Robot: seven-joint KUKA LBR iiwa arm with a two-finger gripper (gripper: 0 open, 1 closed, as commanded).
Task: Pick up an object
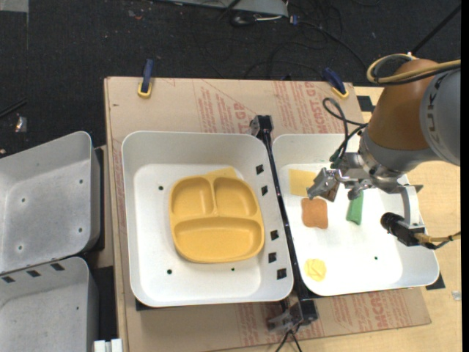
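fingers (339,187) spread, holding nothing | above orange block (315,213) — green block (355,209) beside

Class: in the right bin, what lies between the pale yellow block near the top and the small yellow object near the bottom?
The orange-brown block lies between the pale yellow block and the small yellow object, seen in the camera view.

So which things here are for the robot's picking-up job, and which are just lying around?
For the job:
gripper
orange block
green block
yellow round piece
pale yellow square
right bin

Just lying around:
yellow divided tray
left bin
blue clamps
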